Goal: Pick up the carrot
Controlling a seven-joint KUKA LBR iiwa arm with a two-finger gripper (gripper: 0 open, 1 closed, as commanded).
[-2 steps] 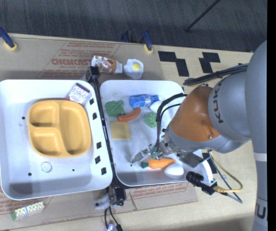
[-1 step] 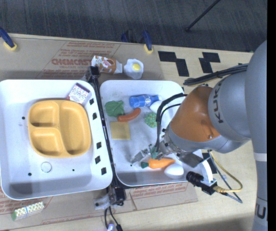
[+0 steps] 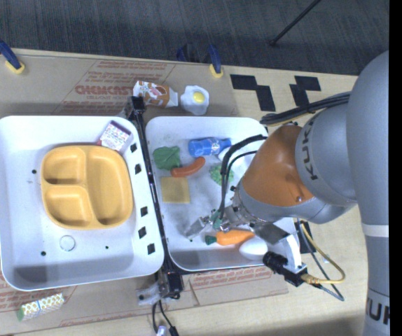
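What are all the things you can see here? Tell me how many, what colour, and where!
Bins: 2, white, side by side on the bench.
Divided plate: 1, yellow, in the left bin.
Small packet: 1, white and purple, left bin, by the plate's top corner.
Carrot: 1, orange, near the front of the right bin.
Sausage: 1, reddish orange, right bin.
Green leafy toy: 1, green, right bin, next to the sausage.
Blue packet: 1, blue, back of the right bin.
Cheese-like square: 1, pale yellow, middle of the right bin.
Egg toy: 1, white and yellow, behind the bins.
Arm: 1, grey and orange, from the right.
Claw: 1, beside the carrot.
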